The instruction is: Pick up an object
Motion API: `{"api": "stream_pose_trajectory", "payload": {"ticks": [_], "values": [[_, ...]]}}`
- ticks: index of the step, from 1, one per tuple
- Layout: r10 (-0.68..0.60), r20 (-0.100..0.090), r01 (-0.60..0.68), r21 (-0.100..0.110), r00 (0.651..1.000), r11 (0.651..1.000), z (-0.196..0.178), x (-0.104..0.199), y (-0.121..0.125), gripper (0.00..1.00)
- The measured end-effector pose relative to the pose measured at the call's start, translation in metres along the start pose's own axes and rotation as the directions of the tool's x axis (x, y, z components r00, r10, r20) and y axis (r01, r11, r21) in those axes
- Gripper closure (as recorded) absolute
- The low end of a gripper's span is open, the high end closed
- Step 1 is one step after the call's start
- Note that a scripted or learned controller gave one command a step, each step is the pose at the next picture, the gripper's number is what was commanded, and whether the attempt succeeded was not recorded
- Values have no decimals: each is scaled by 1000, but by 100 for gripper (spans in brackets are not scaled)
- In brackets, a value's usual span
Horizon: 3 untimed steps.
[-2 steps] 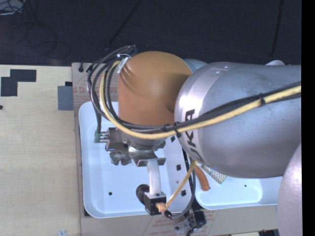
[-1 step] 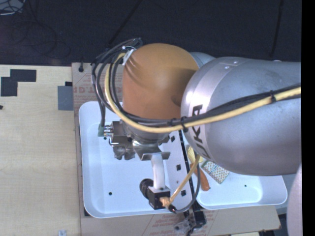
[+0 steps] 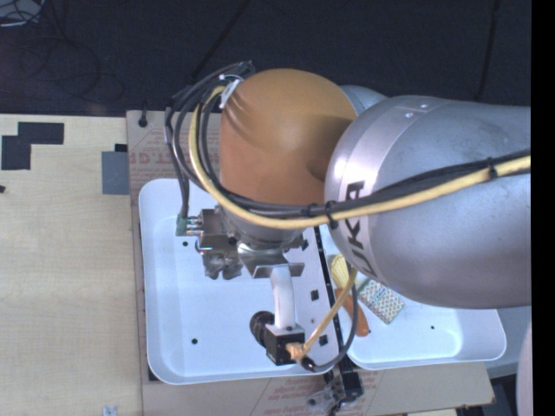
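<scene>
Camera view
Gripper (image 3: pixel 221 263): low over the left bin (image 3: pixel 169 319); whether it is open or closed cannot be told.
Targets: patterned packet (image 3: pixel 381 300), orange piece (image 3: pixel 361 321) and yellow piece (image 3: pixel 339 271), all to the right of the gripper, in the right bin (image 3: pixel 451 345).
Packet axis: slanted, upper-left to lower-right.
Room: bare floor left of the gripper; the targets are crowded, partly under the arm.

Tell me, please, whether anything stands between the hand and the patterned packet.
The hand hangs over the view's left bin; the patterned packet lies in the right bin. Between them stand the bins' adjoining rims and a yellow object beside the packet. The arm hides much of that bin.
</scene>
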<state>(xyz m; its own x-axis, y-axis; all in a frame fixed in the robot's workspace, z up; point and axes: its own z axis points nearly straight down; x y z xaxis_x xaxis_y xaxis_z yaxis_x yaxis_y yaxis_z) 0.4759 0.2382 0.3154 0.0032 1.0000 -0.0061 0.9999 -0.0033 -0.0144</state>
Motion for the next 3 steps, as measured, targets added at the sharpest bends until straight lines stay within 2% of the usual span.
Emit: {"api": "stream_pose_trajectory", "payload": {"ticks": [1, 2, 3], "values": [[-1, -10, 0, -30, 1000, 1000, -232, -52, 56, 100], [-6, -4, 6, -12, 1000, 1000, -222, -16, 68, 100], [2, -1, -2, 0, 1000, 1000, -133, -97, 15, 100]]}}
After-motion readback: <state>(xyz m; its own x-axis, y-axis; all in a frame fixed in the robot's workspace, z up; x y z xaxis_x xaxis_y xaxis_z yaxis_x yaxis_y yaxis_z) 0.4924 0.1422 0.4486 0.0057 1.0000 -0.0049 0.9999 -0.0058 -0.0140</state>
